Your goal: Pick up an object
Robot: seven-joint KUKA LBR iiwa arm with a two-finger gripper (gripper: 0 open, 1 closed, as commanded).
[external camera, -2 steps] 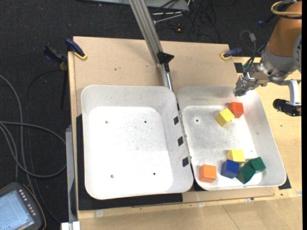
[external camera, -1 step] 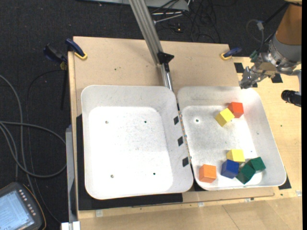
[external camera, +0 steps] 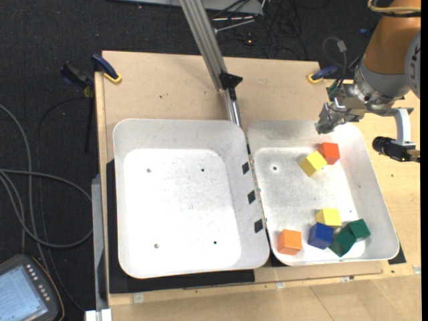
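The arm reaches in from the right, and its gripper [external camera: 329, 124] hangs above the far edge of the right bin [external camera: 374, 179]; whether its fingers are open or closed I cannot tell, because they are small and dark against the bench, and no object is visible between them.

The task does not name one object, so any block may serve; all of them lie in the right bin. Nearest to the gripper is the red-orange block [external camera: 330, 152], just below it, with the upper yellow block [external camera: 311, 164] just beside it on the left, perhaps touching it. Well apart, near the front wall, there is a cluster: an orange block [external camera: 289, 241], a blue block [external camera: 321, 235], a lower yellow block [external camera: 328, 217], and two green blocks [external camera: 344, 241] [external camera: 359, 229] pressed close together. The left bin [external camera: 134, 199] has only its speckled floor.

In my judgement the step in hand is the approach; nothing is grasped yet. The next move calls for a descent toward the red-orange block, with the tool centred on it; the yellow neighbour is close on one side, so the fingers should come down on the free sides, otherwise one may land on the neighbour and push both blocks away.
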